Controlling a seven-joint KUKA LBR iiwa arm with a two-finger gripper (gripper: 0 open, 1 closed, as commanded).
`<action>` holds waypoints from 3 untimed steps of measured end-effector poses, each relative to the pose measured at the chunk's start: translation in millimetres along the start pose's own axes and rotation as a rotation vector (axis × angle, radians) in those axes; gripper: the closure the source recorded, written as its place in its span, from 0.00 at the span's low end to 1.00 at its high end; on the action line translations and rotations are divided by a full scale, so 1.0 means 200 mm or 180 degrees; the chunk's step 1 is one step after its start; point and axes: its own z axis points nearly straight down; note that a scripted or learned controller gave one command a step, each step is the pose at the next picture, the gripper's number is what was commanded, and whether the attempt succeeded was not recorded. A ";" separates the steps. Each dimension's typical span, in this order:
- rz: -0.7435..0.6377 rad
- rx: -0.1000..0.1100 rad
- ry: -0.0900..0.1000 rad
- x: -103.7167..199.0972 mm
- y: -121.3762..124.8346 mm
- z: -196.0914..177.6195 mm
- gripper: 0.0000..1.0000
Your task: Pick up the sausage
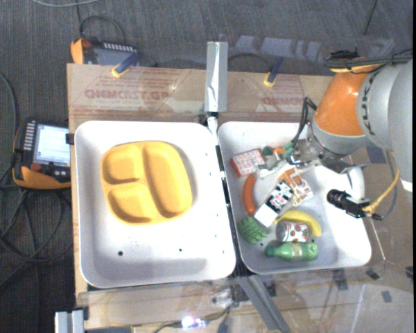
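Grey metal arm [402, 109] at the right of the frame, rounded and smooth, with a broad orange band [341, 113] above the wrist. Small black cylinder [343, 201] lower right, trailing a thin yellow cable [387, 193]. Dark tool [296, 155] under the band.

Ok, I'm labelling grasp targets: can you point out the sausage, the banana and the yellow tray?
sausage [249, 193], camera view, middle of its reddish length.
banana [301, 220], camera view, middle of its curved yellow body.
yellow tray [168, 179], camera view, floor of its large right compartment.
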 end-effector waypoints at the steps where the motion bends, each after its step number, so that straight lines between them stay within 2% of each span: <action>1: -0.0548 -0.0129 -0.0069 0.19 -0.27 0.04 0.00; 2: -0.1354 -0.0129 -0.0103 0.18 -0.31 0.04 0.00; 3: -0.2038 0.0035 0.0033 0.20 -0.16 0.15 0.00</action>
